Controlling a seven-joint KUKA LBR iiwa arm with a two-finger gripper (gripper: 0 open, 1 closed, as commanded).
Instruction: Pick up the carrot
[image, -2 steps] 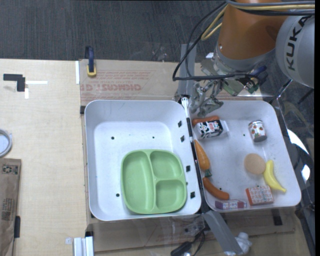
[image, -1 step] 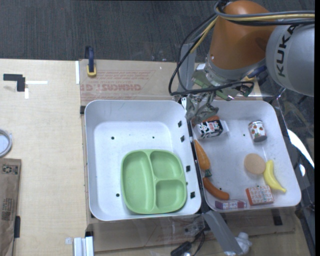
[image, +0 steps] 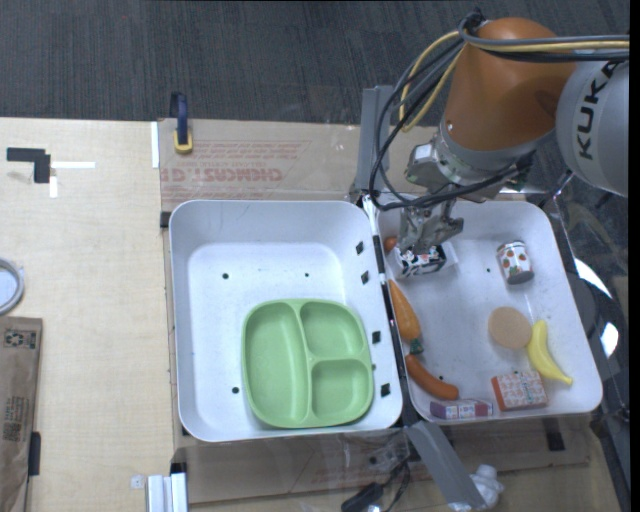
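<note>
The orange carrot lies along the left wall of the right bin, its green stub pointing toward the near edge. My gripper hangs low over the bin's far left part, just above and to the right of the carrot's thin tip. Nothing shows in its grasp. The arm's orange band and grey wrist rise above it at the upper right.
A green divided plate sits in the left bin. The right bin also holds a reddish sausage-like piece, a small spotted can, a tan disc, a banana and two small boxes.
</note>
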